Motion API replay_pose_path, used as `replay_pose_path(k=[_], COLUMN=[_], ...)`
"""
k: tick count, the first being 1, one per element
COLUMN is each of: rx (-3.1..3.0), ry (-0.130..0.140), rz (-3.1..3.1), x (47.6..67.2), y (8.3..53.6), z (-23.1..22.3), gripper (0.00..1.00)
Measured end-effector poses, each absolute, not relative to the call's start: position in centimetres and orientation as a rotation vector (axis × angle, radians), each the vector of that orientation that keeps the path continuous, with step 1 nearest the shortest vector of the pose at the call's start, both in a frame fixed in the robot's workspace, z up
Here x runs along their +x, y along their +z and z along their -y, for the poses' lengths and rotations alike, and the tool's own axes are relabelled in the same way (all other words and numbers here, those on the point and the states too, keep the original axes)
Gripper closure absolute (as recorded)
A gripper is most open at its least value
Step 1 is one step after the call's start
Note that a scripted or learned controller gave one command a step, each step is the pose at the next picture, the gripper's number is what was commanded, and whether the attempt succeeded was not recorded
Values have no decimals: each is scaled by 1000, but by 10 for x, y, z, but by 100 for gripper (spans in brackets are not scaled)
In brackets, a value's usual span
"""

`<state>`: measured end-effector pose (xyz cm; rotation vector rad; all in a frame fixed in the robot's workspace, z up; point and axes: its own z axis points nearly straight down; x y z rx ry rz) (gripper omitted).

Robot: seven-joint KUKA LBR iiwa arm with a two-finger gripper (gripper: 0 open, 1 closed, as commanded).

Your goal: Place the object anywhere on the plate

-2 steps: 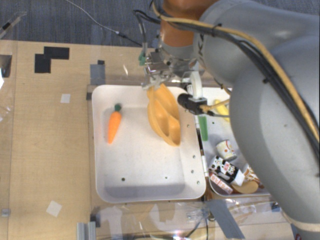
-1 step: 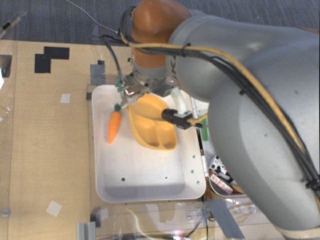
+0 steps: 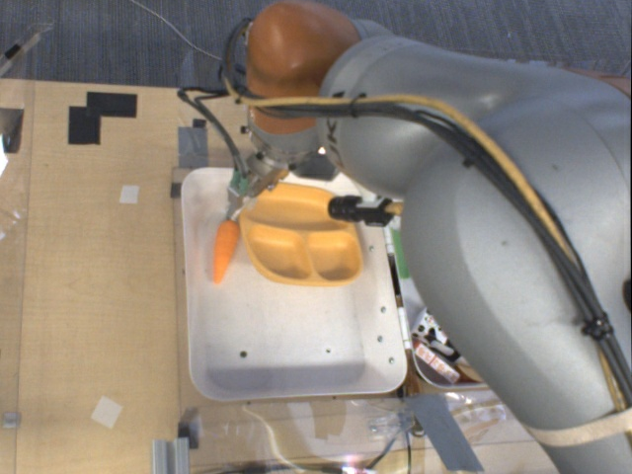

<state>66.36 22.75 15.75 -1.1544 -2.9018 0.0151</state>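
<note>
At plate's (image 3: 296, 245) upper-left rim I see gripper (image 3: 240, 197), can't tell its grip state, carrot (image 3: 225, 251) lying in white bin (image 3: 286, 354) just left of plate, w/ top end near gripper, not on plate.

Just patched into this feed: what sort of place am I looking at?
Probably a robotics lab bench, not a kitchen: a grey arm over a shallow white bin holding a toy-like carrot and a yellow divided plate, with taped markers and loose cables around.

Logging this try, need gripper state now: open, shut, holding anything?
Gripper: cannot be told. It sits at the plate's left rim, just above the carrot, which lies in the white bin beside the plate.
</note>
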Motion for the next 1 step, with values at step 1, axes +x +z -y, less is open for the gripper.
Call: replay_pose_path(k=[1], rx=[-1161], ry=[-6], rz=[2923], x=[669], y=[165], z=[-228], gripper=[0])
